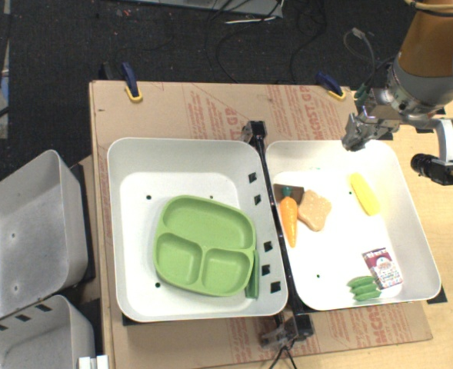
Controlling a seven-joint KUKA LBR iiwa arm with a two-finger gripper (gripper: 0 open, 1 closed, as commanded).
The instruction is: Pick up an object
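The right bin (411,229) holds an orange carrot (289,217), a tan bread slice (314,210), a yellow piece (364,194), a small printed carton (382,267) and a green pea pod (362,287). My gripper (355,138) hangs above the bin's far right corner, up and slightly left of the yellow piece. Nothing shows between its tips.
The left bin (126,206) holds a green divided tray (205,246). Black clips run along the seam between the bins. Two blue-and-yellow clamps (131,83) hold the cardboard base at the back. Grey tubs (26,237) stand at the far left.
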